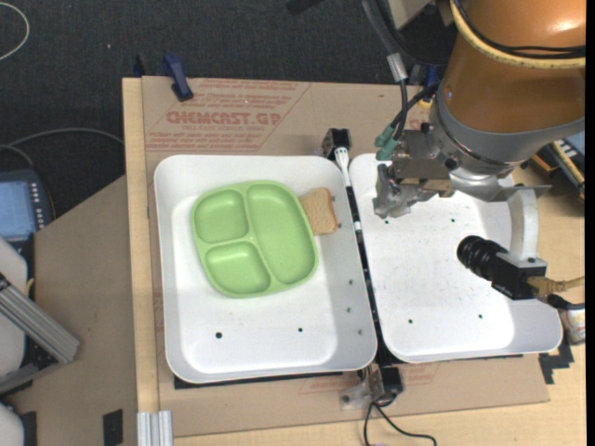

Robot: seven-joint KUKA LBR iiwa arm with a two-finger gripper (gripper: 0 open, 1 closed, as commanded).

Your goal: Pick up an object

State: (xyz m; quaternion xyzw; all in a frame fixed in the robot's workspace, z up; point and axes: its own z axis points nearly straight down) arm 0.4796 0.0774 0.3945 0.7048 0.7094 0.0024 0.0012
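On my feed the hand [389, 204] sits low over the far left corner of the right bin [437, 342], close to the seam where the two bins meet. From this slant I cannot tell whether the hand is spread or pressed together; its tip is a dark, cluttered shape against the white floor. Above it the grey arm [483, 147] with its orange band [521, 12] comes in from the right side of the view and covers the bin's far right corner.

Across the seam, in the left bin [251, 337], I see the things I could pick. A tan slice [321, 211], something like a cracker or a piece of toast, lies near the bin's right wall, just beside the hand but on the other side of the rims. It touches the upper right edge of a green plate [253, 240] with three compartments, which lies flat in the middle of that bin.

Both bins rest on a brown cardboard sheet [232, 110] printed with red lettering. A black clamp [336, 141] sits at the far end of the seam, and a blue clip [178, 77] grips the sheet's far left edge.
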